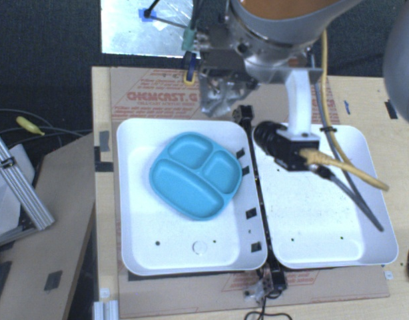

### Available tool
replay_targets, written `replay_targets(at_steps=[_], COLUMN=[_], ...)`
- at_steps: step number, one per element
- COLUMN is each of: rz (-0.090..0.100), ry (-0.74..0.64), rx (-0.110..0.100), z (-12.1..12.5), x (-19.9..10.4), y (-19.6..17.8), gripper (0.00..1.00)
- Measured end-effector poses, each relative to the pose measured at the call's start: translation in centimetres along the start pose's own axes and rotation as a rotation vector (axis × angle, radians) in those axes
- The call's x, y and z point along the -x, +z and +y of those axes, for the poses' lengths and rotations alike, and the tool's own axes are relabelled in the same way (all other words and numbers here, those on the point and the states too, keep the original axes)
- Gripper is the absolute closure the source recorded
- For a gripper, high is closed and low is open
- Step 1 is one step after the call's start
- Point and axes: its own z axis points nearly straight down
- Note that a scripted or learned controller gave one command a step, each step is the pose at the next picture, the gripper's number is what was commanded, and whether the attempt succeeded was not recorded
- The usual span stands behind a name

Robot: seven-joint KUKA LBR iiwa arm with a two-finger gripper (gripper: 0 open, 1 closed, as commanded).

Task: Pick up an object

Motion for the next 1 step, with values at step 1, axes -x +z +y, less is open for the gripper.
replay_targets(at_steps=[1], rz=[-0.003], ry=[0.011], rx=[-0.002], z=[3.63], x=[-0.37], y=[1.25], gripper=[1.0])
